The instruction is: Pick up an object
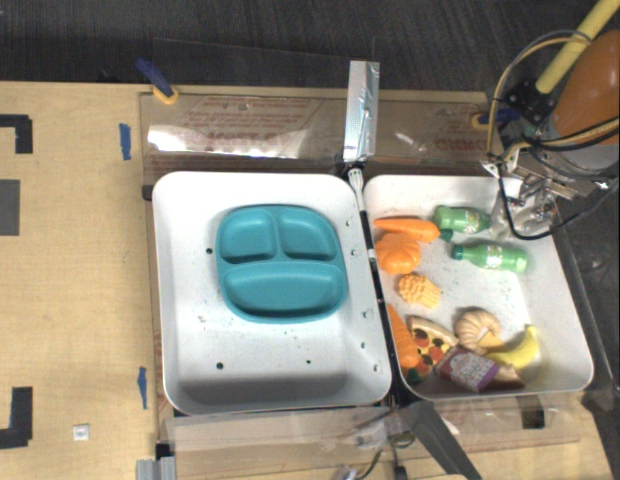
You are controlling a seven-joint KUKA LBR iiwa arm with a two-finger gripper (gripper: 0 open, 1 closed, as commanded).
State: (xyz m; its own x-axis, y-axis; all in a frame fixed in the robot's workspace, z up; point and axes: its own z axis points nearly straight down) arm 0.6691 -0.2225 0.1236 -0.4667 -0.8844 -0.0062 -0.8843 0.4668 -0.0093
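The right bin [570, 298] holds several toy foods. An orange carrot [407, 228] and a round orange fruit [398, 255] lie at its upper left. Two green bottles [460, 219] [490, 258] lie near the top middle. Further down are a yellow corn piece [418, 289], a pizza slice [430, 336], a beige shell-like piece [476, 325], a banana [518, 349] and a purple packet [472, 370]. My gripper [528, 204] hangs over the bin's upper right corner, just right of the upper green bottle, with nothing seen in it.
The left bin [190, 348] carries a teal divided plate [281, 262]. A metal divider post [362, 110] stands behind the gap between the bins. Cables loop around the arm's wrist [550, 98] at the upper right.
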